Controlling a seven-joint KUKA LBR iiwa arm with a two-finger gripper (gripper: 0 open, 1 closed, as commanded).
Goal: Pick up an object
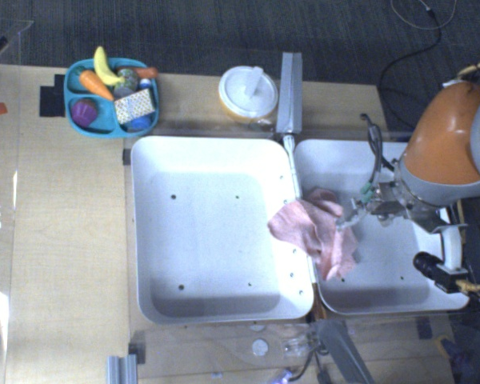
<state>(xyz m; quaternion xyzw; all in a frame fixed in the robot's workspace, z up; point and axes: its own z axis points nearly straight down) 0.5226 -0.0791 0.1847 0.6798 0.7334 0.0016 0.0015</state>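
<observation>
Item: my arm, orange band uppermost. Item: my jaws, low in the right bin; spread or pressed, cannot tell. Item: pink cloth, touching them, draped leftward over the divider into the left bin. Item: toy tray, far bench corner.

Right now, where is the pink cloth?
The pink cloth lies draped over the divider between the two white bins, mostly in the right bin, just left of the gripper.
</observation>
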